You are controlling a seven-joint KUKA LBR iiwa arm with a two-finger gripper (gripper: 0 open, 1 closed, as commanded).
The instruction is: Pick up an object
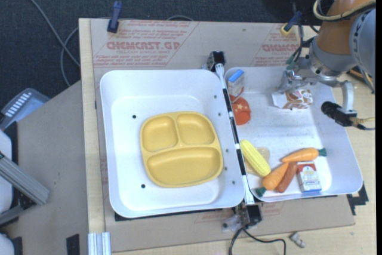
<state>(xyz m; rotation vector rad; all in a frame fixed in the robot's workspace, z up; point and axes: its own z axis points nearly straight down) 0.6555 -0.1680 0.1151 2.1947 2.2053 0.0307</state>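
In the right bin (280,131), the gripper (291,82) hangs at the back, right over a crumpled white and brown packet (296,100). Whether it touches the packet cannot be made out. The grey arm with its orange band (345,6) comes in from the upper right. A yellow corn cob (255,157) lies at the bin's front, with two orange carrots (304,154) (273,177) and a small red and white box (308,178) beside it. By the left wall are a red tomato (240,110) and a blue-topped container (235,80).
The left bin (119,128) holds a yellow divided plate (181,148). A black clip (216,60) sits at the back where the two bins meet. A black part with a cable (338,113) sticks out over the right bin's right rim.
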